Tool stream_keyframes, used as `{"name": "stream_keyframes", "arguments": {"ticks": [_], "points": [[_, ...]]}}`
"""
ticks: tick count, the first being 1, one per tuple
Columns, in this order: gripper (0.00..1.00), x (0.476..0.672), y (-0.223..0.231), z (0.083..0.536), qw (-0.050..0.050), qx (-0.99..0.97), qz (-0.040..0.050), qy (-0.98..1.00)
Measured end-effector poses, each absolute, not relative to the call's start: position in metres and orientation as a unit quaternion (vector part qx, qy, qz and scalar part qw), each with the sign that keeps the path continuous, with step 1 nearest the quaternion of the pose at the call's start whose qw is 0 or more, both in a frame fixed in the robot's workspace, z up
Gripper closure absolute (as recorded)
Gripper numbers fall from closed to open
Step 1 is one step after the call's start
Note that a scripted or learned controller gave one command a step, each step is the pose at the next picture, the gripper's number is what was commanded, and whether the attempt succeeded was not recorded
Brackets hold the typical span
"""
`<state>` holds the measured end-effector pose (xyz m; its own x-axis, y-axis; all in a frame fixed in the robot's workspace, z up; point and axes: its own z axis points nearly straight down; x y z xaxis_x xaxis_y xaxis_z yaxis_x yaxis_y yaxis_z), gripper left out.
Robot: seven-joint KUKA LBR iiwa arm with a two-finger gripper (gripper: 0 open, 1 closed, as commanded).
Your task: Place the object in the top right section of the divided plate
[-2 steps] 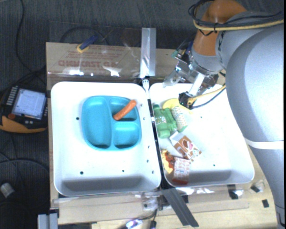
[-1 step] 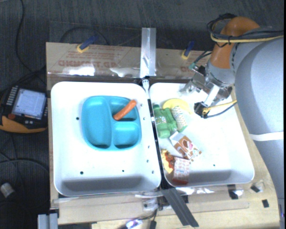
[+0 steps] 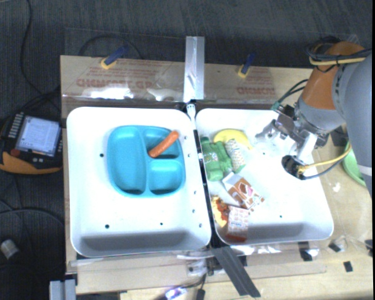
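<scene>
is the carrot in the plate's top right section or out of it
In: the carrot lies slanted in the blue divided plate's top right section, its tip over the rim.

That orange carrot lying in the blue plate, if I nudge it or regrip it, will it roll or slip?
The carrot is long, tapered and rounded, so it would probably roll if pushed sideways. It lies tilted across the divider of the blue plate, so a nudge could tip it into either section. It looks smooth, perhaps plastic, and may slip.

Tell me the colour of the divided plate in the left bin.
Light blue: the divided plate, seen best in the camera view.
</scene>
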<state>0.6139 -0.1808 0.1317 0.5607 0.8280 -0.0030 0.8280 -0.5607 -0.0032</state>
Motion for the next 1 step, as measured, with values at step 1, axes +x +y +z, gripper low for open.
{"name": "stream_keyframes", "arguments": {"ticks": [1], "points": [[0.00,0.6573,-0.1513,0.1002,-0.012,-0.797,-0.0058,-0.604]]}}
